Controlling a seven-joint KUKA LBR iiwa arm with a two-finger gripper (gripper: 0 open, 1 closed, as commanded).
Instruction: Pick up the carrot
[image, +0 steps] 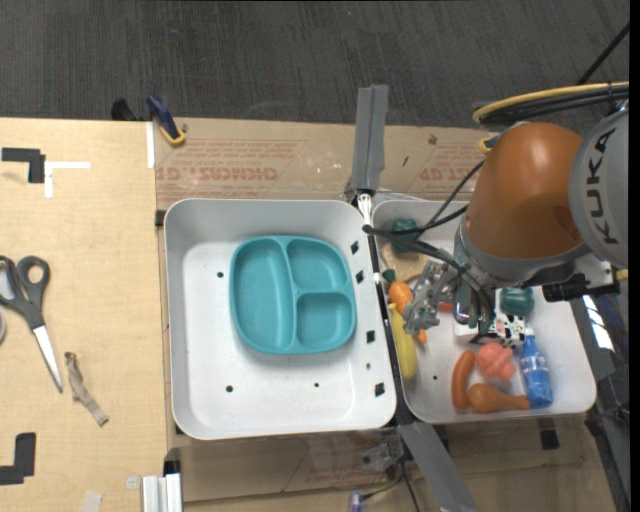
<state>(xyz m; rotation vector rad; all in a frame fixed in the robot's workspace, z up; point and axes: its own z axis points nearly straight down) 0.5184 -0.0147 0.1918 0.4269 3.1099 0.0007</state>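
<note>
I see the small orange carrot (400, 295) in the right white bin (570, 400), against the wall. My metal two-finger gripper (428, 305) hangs just right, fingers spread narrowly, holding nothing.

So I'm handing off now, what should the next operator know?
Gripper: low in the right bin, near its left wall; finger state unclear.
Carrot: lying by that wall, just left of the gripper, above the banana.
Left bin: holds the teal plate.
Done: arm is beside the carrot.
Left: grasp and lift; no hold is visible.
</note>
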